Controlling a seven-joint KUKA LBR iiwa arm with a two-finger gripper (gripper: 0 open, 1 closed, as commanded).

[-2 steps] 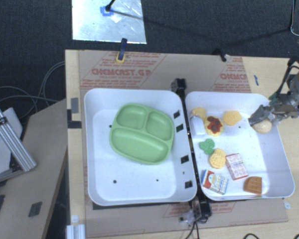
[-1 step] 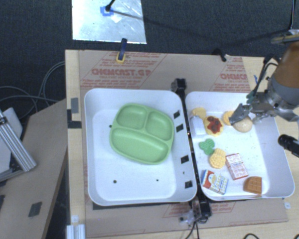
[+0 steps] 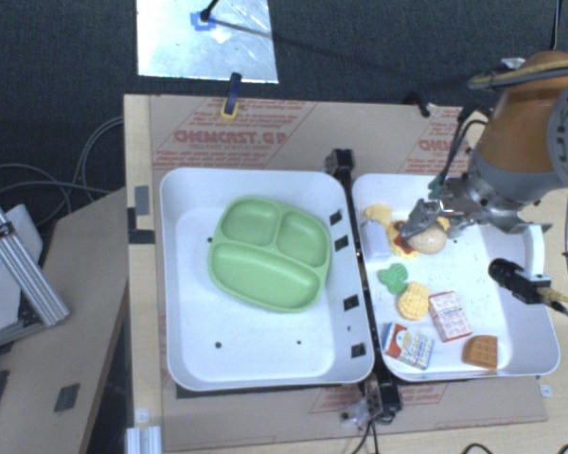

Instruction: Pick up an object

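Observation:
The right bin point(image 3: 530, 334) holds several small things. A beige round item point(image 3: 430, 242) lies near its far middle, and my gripper point(image 3: 420, 225) hovers right over its left top edge, partly covering it. Beside them sit a yellow piece point(image 3: 377, 214) and a red and white item point(image 3: 399, 241). Nearer the front lie a green leafy toy point(image 3: 392, 276), a yellow pineapple-like toy point(image 3: 413, 302), a red and white box point(image 3: 449, 315), a colourful carton point(image 3: 410, 345) and a brown waffle-like piece point(image 3: 481, 351).
The left bin point(image 3: 185, 253) holds a green divided plate point(image 3: 270, 253). A black divider point(image 3: 355, 253) with clips runs between the bins. The arm point(image 3: 530, 130) reaches in from the right above the right bin's far side.

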